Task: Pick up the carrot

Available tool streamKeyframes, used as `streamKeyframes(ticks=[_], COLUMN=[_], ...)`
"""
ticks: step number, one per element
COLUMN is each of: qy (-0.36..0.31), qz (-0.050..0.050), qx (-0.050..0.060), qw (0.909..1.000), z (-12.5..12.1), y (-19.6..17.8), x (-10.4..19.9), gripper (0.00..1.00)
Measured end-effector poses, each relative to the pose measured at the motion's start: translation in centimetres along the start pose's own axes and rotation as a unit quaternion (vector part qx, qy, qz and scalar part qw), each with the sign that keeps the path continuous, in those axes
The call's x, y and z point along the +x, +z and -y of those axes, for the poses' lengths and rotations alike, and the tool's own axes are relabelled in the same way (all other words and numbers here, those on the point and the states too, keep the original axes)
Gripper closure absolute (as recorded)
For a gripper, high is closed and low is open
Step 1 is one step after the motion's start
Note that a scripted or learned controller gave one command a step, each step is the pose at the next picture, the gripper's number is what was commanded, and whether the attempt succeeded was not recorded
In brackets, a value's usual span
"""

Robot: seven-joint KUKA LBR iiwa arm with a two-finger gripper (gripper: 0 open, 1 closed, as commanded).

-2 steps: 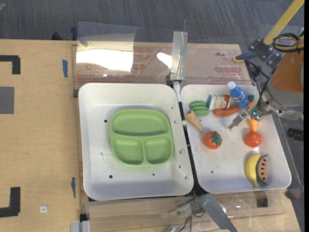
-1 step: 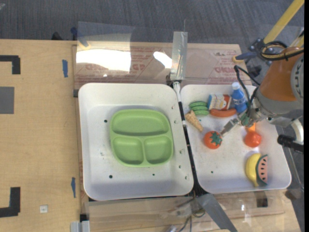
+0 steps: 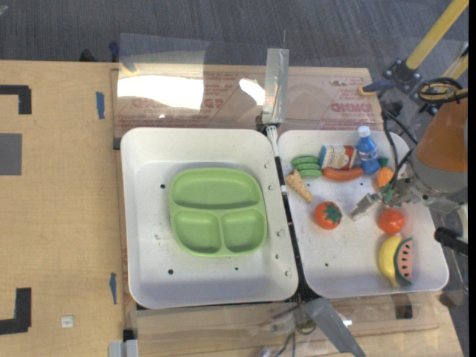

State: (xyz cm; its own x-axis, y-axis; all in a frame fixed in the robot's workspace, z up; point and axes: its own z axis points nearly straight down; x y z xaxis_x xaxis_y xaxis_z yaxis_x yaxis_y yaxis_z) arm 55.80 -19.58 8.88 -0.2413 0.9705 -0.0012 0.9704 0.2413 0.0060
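The carrot [image 3: 384, 175] is lying just beyond the end effector [image 3: 366, 205], which is reaching low with nothing between its apparently parted fingers, so approaching is the step.

A light wooden bench [image 3: 59, 222] carries two shallow white bins side by side: the left bin [image 3: 141, 222] and the right bin [image 3: 435, 270], edges touching. Black tape marks [image 3: 18, 99] and blue tape strips [image 3: 100, 104] lie on the bench's bare left portion.
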Motion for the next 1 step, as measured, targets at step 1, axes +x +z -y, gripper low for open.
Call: streamKeyframes(ticks=[1], qy=[0.199], qz=[0.000], qx=[0.004], qw=[0.9801], z=[-6.79], y=[0.17], x=[-0.52], gripper=[0.00])
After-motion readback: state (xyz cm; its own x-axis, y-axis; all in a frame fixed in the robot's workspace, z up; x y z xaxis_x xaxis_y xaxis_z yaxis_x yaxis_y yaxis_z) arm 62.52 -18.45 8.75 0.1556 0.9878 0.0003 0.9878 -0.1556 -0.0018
